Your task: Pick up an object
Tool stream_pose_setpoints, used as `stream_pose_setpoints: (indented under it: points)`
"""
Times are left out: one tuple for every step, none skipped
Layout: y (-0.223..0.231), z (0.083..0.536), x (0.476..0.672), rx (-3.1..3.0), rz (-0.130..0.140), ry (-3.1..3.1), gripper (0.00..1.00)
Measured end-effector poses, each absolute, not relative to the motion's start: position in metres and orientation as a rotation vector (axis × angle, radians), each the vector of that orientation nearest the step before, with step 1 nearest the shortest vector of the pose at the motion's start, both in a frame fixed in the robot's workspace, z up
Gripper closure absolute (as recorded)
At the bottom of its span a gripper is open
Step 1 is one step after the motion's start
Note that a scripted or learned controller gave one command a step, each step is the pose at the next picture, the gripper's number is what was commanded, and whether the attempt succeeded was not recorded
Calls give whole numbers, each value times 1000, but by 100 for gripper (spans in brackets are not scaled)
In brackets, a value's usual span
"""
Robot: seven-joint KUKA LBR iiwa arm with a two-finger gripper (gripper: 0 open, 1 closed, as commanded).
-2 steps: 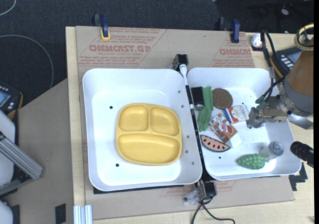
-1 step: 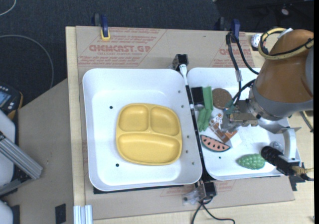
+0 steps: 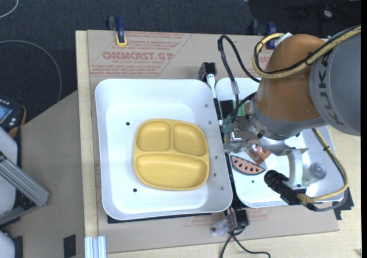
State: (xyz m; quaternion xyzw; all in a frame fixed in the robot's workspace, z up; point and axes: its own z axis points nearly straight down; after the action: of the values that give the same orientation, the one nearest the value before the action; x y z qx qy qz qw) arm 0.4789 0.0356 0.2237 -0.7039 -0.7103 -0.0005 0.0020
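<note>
Yellow plate [image 3: 171,155] (three parts) sits in the left bin [image 3: 109,136]. A watermelon slice toy [image 3: 247,166] lies in the right bin [image 3: 261,196], just under the arm [image 3: 292,88]. I cannot tell about the claw.

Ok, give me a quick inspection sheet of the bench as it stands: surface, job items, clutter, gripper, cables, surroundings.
Surface: bench bears a left bin and a right bin side by side.
Job's things: yellow divided plate lies flat in the left bin; watermelon slice toy lies in the right bin near its left wall; a small grey object sits near that bin's right side.
Clutter: nothing seen.
Gripper: gripper is low over the right bin, above the watermelon slice; fingers hidden by the wrist.
Cables: black and yellow cables loop around the arm.
Surroundings: dark carpet, blue clamp on the bench's far edge.
</note>
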Motion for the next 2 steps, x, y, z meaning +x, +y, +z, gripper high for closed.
stream_pose_setpoints:
  points:
    - [26, 362, 481, -2226, -20, -2232, 100]
    - [70, 384, 480, -2217, -8, -2230, 100]
